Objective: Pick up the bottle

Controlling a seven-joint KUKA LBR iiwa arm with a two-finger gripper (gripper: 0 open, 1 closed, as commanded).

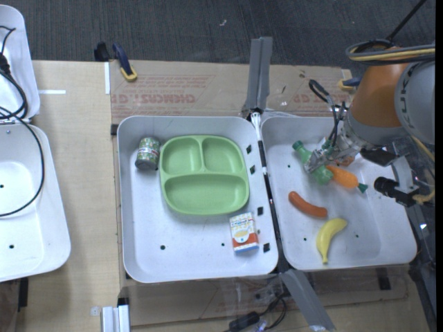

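Camera view: nearest, banana (328, 236), sausage (307, 205); beyond, carrot (344, 178), green bottle (311, 163) in right bin (374, 254). My gripper (325, 159) sits at the bottle; grip state untellable. Step: grasping. Next: confirm hold, lift.

The left bin (131, 254) holds a green 3-compartment plate (204, 174), a small can (147, 153) just left of it, and a juice carton (243, 232) nearer. The right bin (374, 251) holds a carrot (344, 178), a sausage (307, 205) and a banana (328, 236).
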